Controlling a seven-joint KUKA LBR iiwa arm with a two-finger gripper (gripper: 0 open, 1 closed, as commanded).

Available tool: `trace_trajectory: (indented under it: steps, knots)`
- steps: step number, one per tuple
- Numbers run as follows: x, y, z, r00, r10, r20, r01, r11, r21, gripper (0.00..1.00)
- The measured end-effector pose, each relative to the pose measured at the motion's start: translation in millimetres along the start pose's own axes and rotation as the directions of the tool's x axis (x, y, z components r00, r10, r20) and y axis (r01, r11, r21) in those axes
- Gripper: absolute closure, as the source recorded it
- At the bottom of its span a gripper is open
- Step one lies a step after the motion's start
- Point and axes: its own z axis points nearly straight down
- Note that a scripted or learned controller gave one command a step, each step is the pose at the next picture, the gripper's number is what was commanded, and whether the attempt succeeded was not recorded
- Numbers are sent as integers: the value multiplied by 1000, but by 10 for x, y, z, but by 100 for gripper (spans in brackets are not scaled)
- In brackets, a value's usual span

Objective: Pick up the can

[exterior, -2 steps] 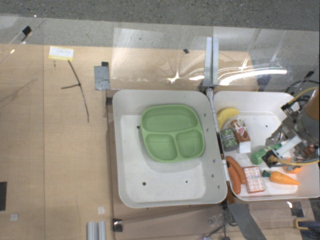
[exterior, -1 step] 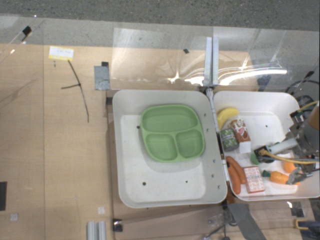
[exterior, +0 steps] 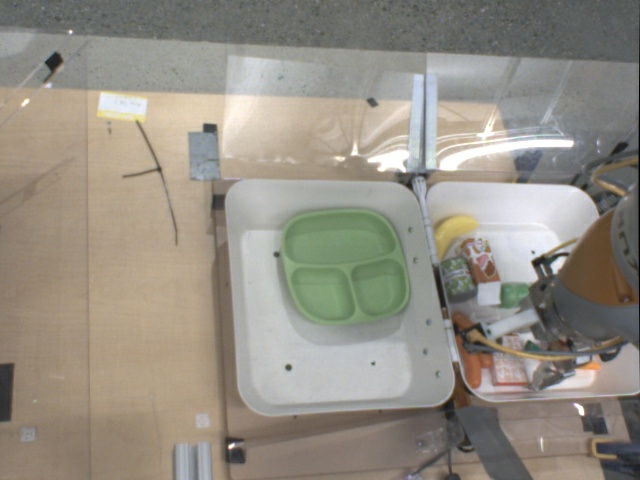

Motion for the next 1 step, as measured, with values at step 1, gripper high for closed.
trace_trajectory:
  steps: [1]
  knots:
    - [6, 11, -104, 1000, -1, -2, 1, 1000, 0, 100]
